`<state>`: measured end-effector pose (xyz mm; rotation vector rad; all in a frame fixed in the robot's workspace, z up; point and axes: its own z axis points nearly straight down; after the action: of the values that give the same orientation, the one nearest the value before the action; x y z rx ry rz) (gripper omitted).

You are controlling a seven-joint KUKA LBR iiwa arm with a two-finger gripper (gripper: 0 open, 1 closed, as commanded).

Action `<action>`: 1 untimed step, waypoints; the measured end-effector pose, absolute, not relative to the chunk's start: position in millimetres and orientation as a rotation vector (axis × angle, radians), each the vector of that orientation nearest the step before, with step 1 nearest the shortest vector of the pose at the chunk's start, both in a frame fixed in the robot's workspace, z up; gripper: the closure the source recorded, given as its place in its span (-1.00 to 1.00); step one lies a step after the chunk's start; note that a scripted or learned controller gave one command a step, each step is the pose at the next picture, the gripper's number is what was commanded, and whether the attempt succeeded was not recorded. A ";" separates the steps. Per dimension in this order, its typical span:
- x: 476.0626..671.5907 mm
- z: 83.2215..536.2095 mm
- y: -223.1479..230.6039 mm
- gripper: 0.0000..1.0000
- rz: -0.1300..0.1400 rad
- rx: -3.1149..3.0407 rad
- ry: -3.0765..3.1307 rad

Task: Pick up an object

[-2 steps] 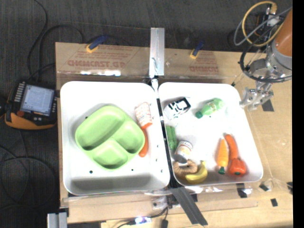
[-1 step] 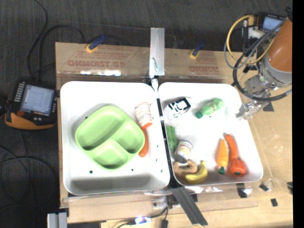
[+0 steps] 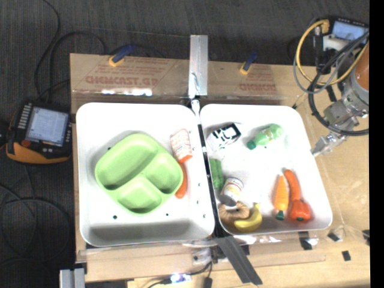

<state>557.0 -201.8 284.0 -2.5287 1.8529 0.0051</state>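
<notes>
The right bin (image 3: 303,131) holds a green bottle (image 3: 265,135), a black-and-white packet (image 3: 224,132), a dark green piece (image 3: 216,173), a small jar (image 3: 233,188), a banana (image 3: 249,219), an orange carrot (image 3: 280,195) and a red-orange vegetable (image 3: 295,200). In the left bin (image 3: 90,221) lie a green divided plate (image 3: 139,171), a white bottle with a red cap (image 3: 181,144) and an orange stick (image 3: 181,186). My gripper (image 3: 327,141) hangs just outside the right bin's right rim, over the bench, with nothing seen in it.
Yellow and black cables (image 3: 315,59) loop at the back right beside the arm (image 3: 351,101). A metal post (image 3: 198,65) stands behind the divider between the bins. A handheld pendant (image 3: 39,131) lies left of the bench.
</notes>
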 end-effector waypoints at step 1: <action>561.8 233.8 -175.3 1.00 0.008 -2.730 1.543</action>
<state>561.8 -175.3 233.8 -2.7303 1.5433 0.0077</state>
